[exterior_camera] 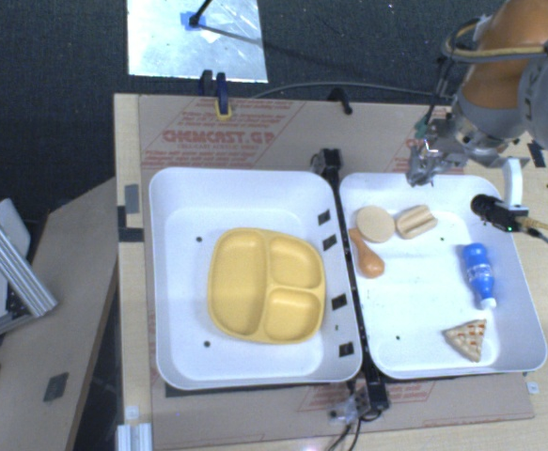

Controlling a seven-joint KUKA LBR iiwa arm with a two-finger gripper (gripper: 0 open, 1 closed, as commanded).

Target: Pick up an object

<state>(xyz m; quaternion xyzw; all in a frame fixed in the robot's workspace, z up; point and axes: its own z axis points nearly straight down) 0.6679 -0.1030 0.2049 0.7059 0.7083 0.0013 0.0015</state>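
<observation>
From my remote seat I see two shallow white bins, smooth moulded plastic with rounded corners, sitting side by side on a tan board printed with red lettering that covers the worktop (255,120). The left bin (180,214) holds a single yellow divided plate (266,284), a glossy rounded-square shape with three compartments, lying flat near the bin's middle. The right bin (424,346) carries the pickable things: a pale round flat disc (374,223) near its far left corner, with a tan bread roll (415,221) scored across its top just beside it; an orange carrot-like piece (367,255), smooth and tapered, lies along the bin's left wall with its upper end touching the disc. Toward the right wall lies a blue bottle (477,272) on its side with a white cap pointing to the near edge, and a triangular pizza slice (466,337), crusty and speckled, rests by the near right corner. The hand (425,170) hangs at the far edge of the right bin, a dark metallic cluster with cables, above the rim and apart from the roll; it is too small and cluttered for me to tell how it is set, and I see nothing in its grip. Behind it the arm's orange band (513,45) bulges, rounded and matte, over grey casing.
</observation>
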